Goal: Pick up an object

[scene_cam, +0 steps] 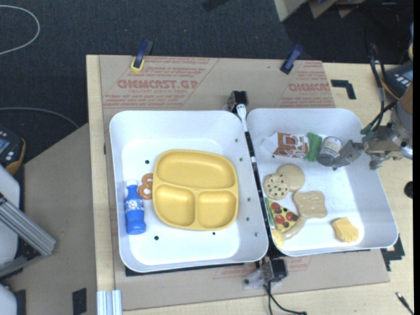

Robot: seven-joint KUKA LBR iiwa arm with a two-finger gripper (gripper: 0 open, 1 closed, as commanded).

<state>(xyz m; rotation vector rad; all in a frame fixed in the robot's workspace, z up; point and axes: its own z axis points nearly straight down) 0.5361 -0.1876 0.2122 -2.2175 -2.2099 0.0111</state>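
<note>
The pincer [346, 156] reaches in over the right bin [377, 199] from its outer wall, and whether it is spread or pressed together cannot be told from this slant; nothing shows pinched in it. Its tip sits just beside a small grey-capped can [329, 149], which lies on its side against a green tube-like item [314, 146], so the can looks the likeliest target, though that is only a judgement.

Taking the can as landmark: touching the green item on its far side lies a flat, glossy white-and-red packet [290, 145]. Nearer the camera sit a round chocolate-chip cookie [276, 186] overlapped by a plain round biscuit [291, 174], then a matte toast slice [310, 204], a pizza wedge [284, 216] against the bin's inner wall, and a yellow cheese-like chunk [345, 229]. All look like smooth moulded plastic play food, scattered loosely as if tipped in for random picking.

Well apart, in the left bin [121, 143], a yellow three-compartment tray [195, 189] of rounded, shiny plastic lies flat, with a blue bottle [134, 209] and a small pretzel [146, 184] beside it. Both bins rest on a cardboard-covered surface [164, 84], clamped at its far edge
</note>
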